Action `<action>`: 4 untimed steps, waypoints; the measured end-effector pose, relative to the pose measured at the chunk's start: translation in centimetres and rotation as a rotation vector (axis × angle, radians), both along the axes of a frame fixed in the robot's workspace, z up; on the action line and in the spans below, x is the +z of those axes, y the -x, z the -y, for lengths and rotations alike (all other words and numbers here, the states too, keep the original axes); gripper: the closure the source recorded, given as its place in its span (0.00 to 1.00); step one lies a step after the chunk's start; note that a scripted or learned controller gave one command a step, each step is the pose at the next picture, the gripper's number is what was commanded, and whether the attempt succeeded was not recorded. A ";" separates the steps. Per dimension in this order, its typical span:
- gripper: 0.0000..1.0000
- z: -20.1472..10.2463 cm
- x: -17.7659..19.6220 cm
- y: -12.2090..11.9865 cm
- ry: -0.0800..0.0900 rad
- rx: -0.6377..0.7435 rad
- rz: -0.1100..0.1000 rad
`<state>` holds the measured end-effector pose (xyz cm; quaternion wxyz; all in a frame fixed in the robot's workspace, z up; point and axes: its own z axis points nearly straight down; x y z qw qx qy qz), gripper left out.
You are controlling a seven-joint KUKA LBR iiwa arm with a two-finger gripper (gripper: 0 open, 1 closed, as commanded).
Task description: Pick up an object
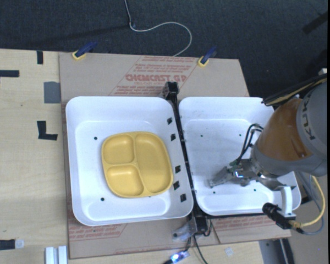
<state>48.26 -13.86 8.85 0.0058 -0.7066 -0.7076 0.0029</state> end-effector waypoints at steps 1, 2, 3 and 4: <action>0.00 0.0 -0.6 0.0 0.005 -0.001 0.009; 1.00 0.0 0.3 0.0 0.004 -0.002 0.006; 1.00 0.6 6.0 -0.3 0.004 -0.001 0.012; 1.00 0.5 12.1 -0.7 0.005 0.001 0.013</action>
